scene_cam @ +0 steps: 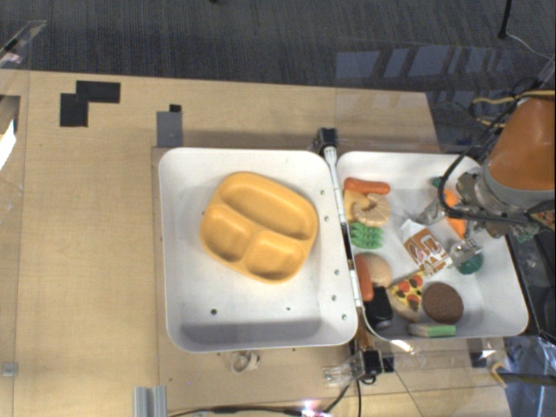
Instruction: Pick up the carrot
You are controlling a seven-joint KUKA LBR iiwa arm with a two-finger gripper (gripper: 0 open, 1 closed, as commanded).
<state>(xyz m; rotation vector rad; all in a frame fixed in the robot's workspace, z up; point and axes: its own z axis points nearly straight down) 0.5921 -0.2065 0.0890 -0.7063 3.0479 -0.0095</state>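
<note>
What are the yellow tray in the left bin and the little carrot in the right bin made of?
The yellow tray looks like moulded plastic: one even colour, rounded compartments, a soft satin sheen. The carrot at the far left of the right bin also looks like plastic toy food, smooth and uniformly orange-red, though it is too small to be sure. Both bins look like matte white plastic.

Hand (452, 231) low, fingers apart

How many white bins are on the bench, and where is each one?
2. The left bin holds a yellow divided tray. The right bin holds the small food items, including the carrot at its far left corner.
</note>
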